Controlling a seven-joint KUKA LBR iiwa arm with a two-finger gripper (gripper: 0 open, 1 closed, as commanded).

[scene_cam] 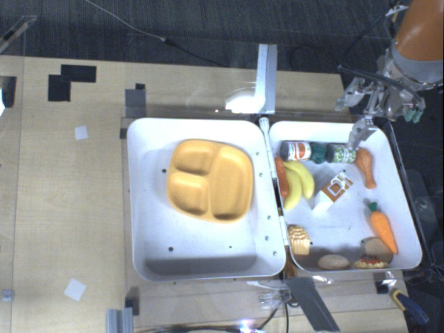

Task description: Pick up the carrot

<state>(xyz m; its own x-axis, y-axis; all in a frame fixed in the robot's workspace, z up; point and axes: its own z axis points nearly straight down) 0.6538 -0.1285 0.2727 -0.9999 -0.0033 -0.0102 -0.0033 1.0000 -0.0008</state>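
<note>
camera view: the gripper [360,134] hangs over the far edge of the right bin [409,186], its grey finger pointing down just above the far row of things; from this slant i cannot tell whether the claw is released or clenched, and nothing shows in its grasp. the carrot [383,229] lies near the right wall of that bin, toward its near right corner, green top pointing to the far side and orange tip toward the near edge, slightly slanted. so the claw is well apart from the thing it wants, at the opposite end of the bin.

between them, close under the claw, lies a drumstick [365,166], also orange-brown; the step in hand looks like the approach, and doing it well means not settling on that look-alike. the arm should travel along the right wall toward the near corner and stop over the carrot's thick middle, not the thin tip or the leafy top.

the carrot's neighbours matter: a potato [377,247] sits touching or just beside its tip, with a small hot dog [369,261] and a bread roll [334,261] along the near edge. the bin wall is near on the right. i judge the best grip closes across the carrot's width, with the fingers turned to straddle its long axis, so one comes down on the wall side and one on the open floor side, clear of the potato. the left bin [139,200] with its yellow tray [209,179] plays no part
</note>
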